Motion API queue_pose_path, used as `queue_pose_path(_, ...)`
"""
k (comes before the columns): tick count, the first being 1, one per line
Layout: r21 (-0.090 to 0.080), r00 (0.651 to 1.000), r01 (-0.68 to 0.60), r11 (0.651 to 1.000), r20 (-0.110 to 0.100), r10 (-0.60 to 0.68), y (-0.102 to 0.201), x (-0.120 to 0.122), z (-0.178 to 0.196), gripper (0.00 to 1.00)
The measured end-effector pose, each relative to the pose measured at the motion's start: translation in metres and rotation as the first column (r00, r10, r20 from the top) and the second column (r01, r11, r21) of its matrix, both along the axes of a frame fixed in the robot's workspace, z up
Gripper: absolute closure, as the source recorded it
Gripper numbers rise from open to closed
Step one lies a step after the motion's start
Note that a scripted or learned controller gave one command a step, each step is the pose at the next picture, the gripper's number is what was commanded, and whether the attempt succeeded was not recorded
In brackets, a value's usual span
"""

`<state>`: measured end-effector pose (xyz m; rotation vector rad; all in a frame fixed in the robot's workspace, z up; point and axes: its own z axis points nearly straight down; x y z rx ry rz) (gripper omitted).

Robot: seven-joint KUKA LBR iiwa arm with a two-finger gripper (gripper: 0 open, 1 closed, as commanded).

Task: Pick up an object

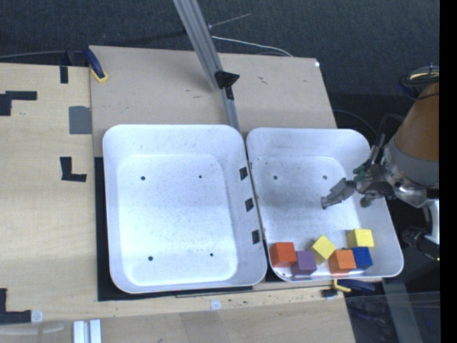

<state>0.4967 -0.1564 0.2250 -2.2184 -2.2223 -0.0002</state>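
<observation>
So far: nothing is being lifted.
Small coloured foam blocks (323, 256): lying clustered along the near edge of the right shallow white plastic bin (300, 156).
Gripper (348, 193): hovering above them, spread apart, carrying nothing.
Remaining: descending, closing, lifting.

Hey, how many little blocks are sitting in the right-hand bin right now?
6, all along its near edge: orange block, purple block, tilted yellow block, second orange block, blue block, second yellow block. More might be hidden behind these.
</observation>
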Motion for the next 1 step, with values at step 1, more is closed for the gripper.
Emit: queue_pose_path(1,0.0,1.0,-0.005,1.0,-0.001,0.005,0.0452,0.0496,-0.0252,0.0)
